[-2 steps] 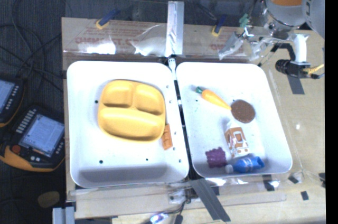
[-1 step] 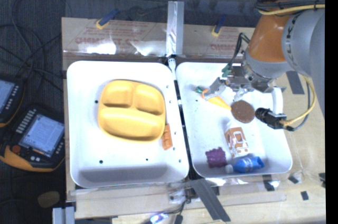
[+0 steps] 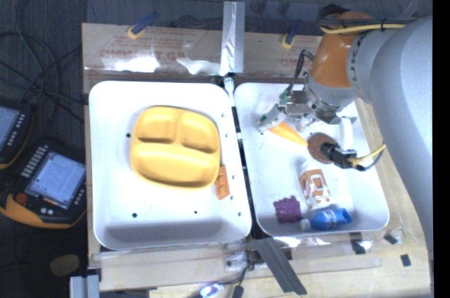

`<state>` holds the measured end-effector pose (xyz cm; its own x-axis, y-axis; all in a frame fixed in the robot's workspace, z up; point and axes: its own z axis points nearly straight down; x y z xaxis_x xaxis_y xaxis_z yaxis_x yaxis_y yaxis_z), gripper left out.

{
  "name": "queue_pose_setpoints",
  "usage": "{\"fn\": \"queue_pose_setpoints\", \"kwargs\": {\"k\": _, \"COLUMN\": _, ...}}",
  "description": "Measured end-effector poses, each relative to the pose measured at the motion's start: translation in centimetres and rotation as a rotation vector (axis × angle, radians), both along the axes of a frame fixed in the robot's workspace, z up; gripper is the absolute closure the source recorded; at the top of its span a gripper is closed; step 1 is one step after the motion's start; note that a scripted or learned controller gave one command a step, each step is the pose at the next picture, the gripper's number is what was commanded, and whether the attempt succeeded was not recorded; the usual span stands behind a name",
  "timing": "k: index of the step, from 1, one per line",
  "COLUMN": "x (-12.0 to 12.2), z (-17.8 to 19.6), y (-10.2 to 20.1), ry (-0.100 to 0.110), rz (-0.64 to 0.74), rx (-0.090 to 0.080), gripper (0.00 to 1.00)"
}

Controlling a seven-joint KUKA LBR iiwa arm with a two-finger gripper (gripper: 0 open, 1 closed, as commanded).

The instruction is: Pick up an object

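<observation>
yellow tray (image 3: 174, 147) | purple toy (image 3: 286, 209) | blue bottle (image 3: 330, 218) | orange wedge (image 3: 289, 131), possibly carrot

The large yellow plastic tray with three compartments (image 3: 174, 146) lies upside down in the middle of the left white bin (image 3: 105, 212), filling most of its floor. A small orange flat piece (image 3: 222, 183) leans at the tray's 4 o'clock, touching that bin's right wall.

In the right white bin (image 3: 369, 209), an orange wedge-shaped piece (image 3: 289, 131) lies at 11 o'clock. A round brown disc (image 3: 322, 147) sits near the centre. A white and orange packet (image 3: 316, 187) lies at 6 o'clock, tilted. Just beside it at 7 o'clock sits a purple knobbly lump (image 3: 287, 209), and a blue bottle-shaped object (image 3: 328, 218) lies on its side along the near wall.
</observation>
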<state>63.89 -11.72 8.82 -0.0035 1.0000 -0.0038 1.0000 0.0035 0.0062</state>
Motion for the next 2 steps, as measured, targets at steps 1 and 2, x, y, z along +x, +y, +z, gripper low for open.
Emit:
{"fn": "queue_pose_setpoints", "kwargs": {"k": 1, "x": 0.1, "z": 1.0, "y": 0.0, "ry": -0.001, "rz": 0.001, "rx": 0.003, "gripper": 1.00}}
{"fn": "queue_pose_setpoints", "kwargs": {"k": 2, "x": -5.0, "z": 15.0, "y": 4.9, "ry": 0.012, "rz": -0.010, "rx": 0.003, "gripper": 1.00}}
